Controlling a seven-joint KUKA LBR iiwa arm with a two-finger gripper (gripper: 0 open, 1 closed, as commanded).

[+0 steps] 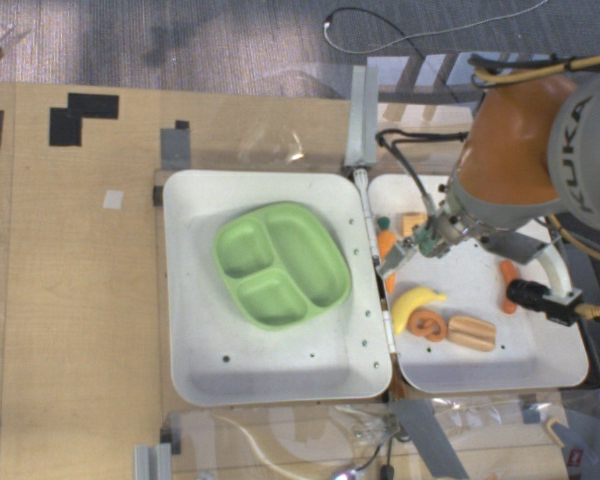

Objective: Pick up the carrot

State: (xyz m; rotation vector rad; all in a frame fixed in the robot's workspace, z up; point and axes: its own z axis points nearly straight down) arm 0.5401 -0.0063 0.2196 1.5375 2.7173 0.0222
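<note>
The gripper [408,248] hangs low at the left wall of the right bin [540,368], so on its left side there is almost no room. Just beside it lies an orange piece [385,240] (probably the carrot). Below it the banana [415,303], the pretzel [429,326] and the hot dog [471,333] crowd the floor. Between these and another orange piece [508,273] further right, the white floor is free.

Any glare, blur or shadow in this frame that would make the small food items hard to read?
Camera view: lighting even and soft; a glare patch on the clear sheet behind the left bin; the green plate is crisp; the gripper casts faint shadow over the carrot in the right bin, where small items look slightly soft.
</note>
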